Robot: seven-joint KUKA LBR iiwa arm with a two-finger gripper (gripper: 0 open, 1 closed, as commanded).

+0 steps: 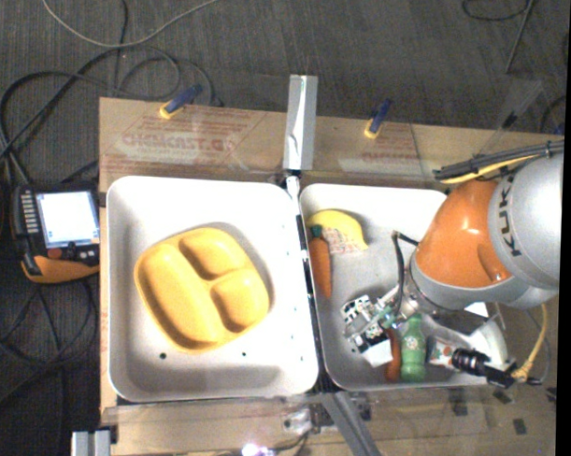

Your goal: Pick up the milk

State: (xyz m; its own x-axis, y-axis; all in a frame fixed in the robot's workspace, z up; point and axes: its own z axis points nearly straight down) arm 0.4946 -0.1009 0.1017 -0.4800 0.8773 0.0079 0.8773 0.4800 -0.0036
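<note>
On the bench, the right bin [398, 212] is crowded. The gripper [371, 325] sits beside a green bottle [411, 348]; open or closed, nobody can tell. The milk [483, 334] may be the white shape under the arm. The gripper might grab the bottle instead.

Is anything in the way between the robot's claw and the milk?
Nothing visible lies between the gripper and what looks like the milk carton, though a banana and a carrot lie right beside it.
</note>
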